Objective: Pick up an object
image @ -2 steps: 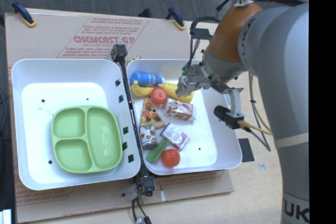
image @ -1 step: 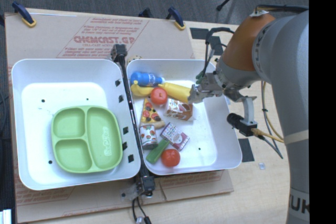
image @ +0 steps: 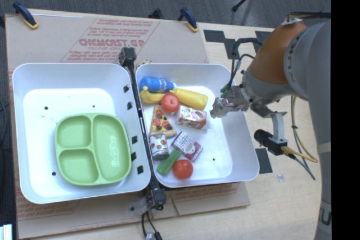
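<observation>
Camera view. Bench (image: pixel 264 199): two white bins side by side. Left bin (image: pixel 34 87): one green divided plate (image: pixel 93 149), toward its near edge. Right bin (image: pixel 239 149): toy food heaped along its left wall, namely blue bottle (image: pixel 156 85), yellow banana (image: pixel 191 98), red apple (image: pixel 170 102), pizza slice (image: pixel 161 120), small can (image: pixel 159 145), green stick (image: pixel 169 161), red tomato (image: pixel 182 168). Gripper (image: pixel 216 109): over the right bin's right half, beside a snack packet (image: pixel 192 117); nothing visibly held; finger position cannot be made out.

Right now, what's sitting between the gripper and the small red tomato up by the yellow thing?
In the camera view, a small red-and-white packet lies between the gripper and the upper tomato, with the yellow mustard bottle's end just above that line.
</observation>
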Controlling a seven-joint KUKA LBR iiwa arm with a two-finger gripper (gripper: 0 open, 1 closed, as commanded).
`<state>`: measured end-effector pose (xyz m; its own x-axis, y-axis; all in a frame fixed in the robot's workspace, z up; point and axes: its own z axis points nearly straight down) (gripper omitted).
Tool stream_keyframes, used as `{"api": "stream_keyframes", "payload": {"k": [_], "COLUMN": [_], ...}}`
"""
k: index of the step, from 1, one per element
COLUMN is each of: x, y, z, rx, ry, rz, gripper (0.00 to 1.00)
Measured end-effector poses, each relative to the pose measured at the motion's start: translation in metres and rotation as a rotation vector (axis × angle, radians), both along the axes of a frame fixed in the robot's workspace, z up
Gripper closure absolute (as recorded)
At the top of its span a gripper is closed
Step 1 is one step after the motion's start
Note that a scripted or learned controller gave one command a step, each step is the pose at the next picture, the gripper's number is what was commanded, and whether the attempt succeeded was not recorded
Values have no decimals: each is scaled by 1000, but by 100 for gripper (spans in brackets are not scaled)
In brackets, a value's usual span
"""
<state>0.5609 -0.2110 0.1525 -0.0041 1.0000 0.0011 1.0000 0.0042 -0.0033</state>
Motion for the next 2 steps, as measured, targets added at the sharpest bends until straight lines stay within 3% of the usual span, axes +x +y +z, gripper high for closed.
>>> {"api": "stream_keyframes", "payload": {"k": [1, 2], "x": [0, 73], "y": [0, 1], "z": [0, -62], "rx": [0, 1], "ry": [0, 0], "rz": [0, 1], "gripper": [0, 0]}}
